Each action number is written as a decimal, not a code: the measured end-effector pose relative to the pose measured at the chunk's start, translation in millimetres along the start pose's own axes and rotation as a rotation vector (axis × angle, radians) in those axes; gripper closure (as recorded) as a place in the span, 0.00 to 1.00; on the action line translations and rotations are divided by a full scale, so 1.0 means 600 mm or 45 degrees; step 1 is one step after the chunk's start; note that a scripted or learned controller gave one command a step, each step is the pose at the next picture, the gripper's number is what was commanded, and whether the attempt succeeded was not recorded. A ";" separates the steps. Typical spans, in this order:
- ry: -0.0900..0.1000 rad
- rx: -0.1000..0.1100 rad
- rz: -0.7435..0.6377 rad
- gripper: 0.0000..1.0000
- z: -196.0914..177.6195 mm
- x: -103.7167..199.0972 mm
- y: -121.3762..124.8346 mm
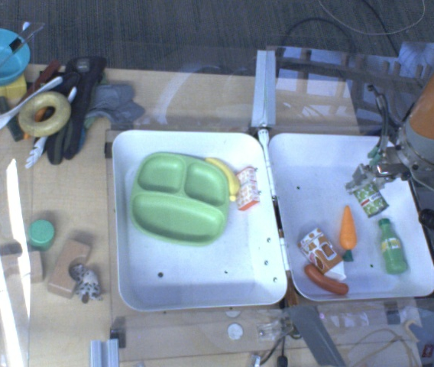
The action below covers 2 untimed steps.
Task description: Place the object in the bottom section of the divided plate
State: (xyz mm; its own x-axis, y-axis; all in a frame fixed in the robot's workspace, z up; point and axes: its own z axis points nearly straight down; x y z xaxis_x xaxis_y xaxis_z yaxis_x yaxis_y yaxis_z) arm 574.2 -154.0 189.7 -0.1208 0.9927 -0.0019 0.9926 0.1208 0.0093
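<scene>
The divided plate [179,199] is green, rounded, with three sections: two smaller ones along its far side and one long bottom section nearest the camera. It lies flat in the left white bin, toward that bin's far half, and all three sections look bare. The object at the gripper is a small green and white packet [370,200], tilted, over the far part of the right bin, just beside the fingertips; whether the fingers actually pinch it cannot be told. It sits well apart from the plate, across the wall between the bins
</scene>
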 end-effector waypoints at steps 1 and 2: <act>-0.002 -0.006 -0.306 1.00 -0.134 0.153 -0.033; 0.000 -0.007 -0.355 1.00 -0.158 0.320 -0.009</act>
State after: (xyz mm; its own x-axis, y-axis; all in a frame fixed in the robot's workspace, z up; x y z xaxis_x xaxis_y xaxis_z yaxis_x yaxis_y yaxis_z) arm 544.7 35.8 283.9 -0.3891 0.9212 -0.0050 0.9211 0.3892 0.0136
